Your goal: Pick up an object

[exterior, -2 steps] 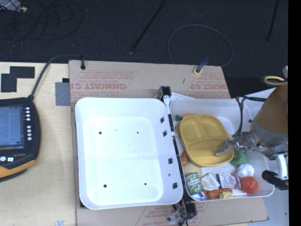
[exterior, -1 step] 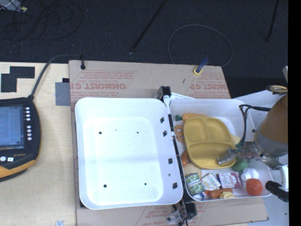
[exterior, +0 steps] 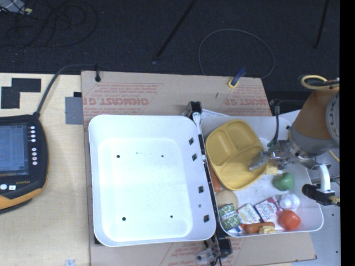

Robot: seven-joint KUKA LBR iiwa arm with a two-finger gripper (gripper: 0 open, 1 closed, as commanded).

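The right bin (exterior: 314,224) holds a pile of objects. A yellow divided dish (exterior: 233,148) leans against its left side. Near it lie a green round fruit (exterior: 284,180), a white ball (exterior: 288,201), a red tomato (exterior: 289,220) and small printed cartons (exterior: 249,213). A tan round object (exterior: 226,197) sits below the dish. My gripper (exterior: 262,162) reaches in from the right and hangs low over the dish's right rim, close to a small yellow piece (exterior: 272,169). The grey arm (exterior: 313,132) hides the bin's far right part.
The left bin (exterior: 95,148) lies beside the right one, their rims meeting along a black-clipped edge (exterior: 198,148). Both rest on a cardboard sheet (exterior: 166,93). A teach pendant (exterior: 16,159) sits at the far left. Cables run across the dark floor behind.
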